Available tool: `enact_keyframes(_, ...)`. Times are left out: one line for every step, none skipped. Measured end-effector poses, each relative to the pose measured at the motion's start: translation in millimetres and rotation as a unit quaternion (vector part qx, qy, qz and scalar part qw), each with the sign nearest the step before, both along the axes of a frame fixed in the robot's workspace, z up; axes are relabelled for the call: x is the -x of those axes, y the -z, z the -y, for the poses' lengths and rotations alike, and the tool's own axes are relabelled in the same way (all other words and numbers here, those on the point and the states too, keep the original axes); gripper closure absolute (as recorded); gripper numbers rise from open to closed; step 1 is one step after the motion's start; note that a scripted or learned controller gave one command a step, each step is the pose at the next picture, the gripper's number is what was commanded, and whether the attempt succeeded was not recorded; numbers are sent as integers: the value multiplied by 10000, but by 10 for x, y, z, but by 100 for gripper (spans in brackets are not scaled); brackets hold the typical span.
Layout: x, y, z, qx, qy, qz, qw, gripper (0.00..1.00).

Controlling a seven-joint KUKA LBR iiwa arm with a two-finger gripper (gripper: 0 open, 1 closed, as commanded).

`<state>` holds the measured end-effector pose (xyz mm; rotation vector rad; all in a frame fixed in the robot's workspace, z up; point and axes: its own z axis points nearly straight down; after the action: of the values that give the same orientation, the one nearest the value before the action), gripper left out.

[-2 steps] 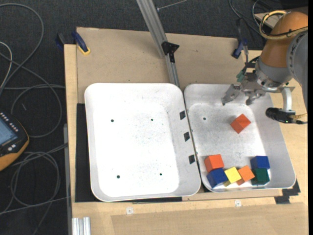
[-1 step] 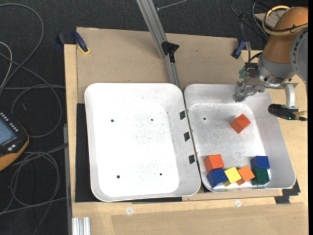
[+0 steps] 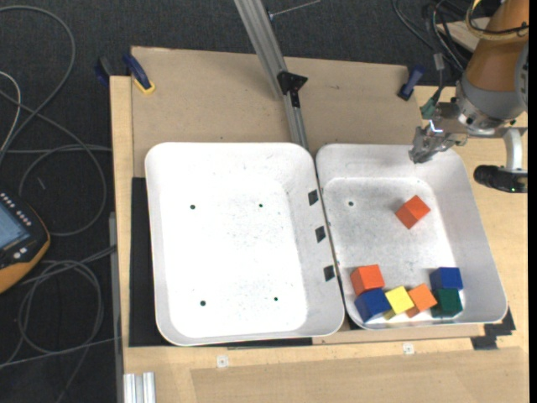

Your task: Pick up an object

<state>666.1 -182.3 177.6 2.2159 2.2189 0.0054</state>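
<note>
My gripper (image 3: 422, 151) hangs over the far rim of the right bin (image 3: 470, 225), with nothing seen between its fingers. A lone orange cube (image 3: 412, 211) lies in the middle of that bin, below and slightly left of the gripper. Along the near wall sits a cluster: an orange cube (image 3: 367, 279), a blue cube (image 3: 372, 304), a yellow cube (image 3: 398, 300), a small orange cube (image 3: 423, 297), a blue cube (image 3: 447, 278) and a green cube (image 3: 449, 302).
The left bin (image 3: 168, 225) sits beside the right one, joined by black clips (image 3: 320, 233). A slanted metal pole (image 3: 268, 49) crosses the bench behind the bins. Blue clamps (image 3: 138, 72) hold the board's far corners. Cables lie on the floor at left.
</note>
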Motion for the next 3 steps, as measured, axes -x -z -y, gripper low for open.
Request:
enact_keyframes(-18,-557,2,4,0,11,10000,100)
enact_keyframes(6,-474,-530,-21,-22,-37,10000,100)
enact_keyframes(-66,-545,-1051,-20,-27,-18,10000,100)
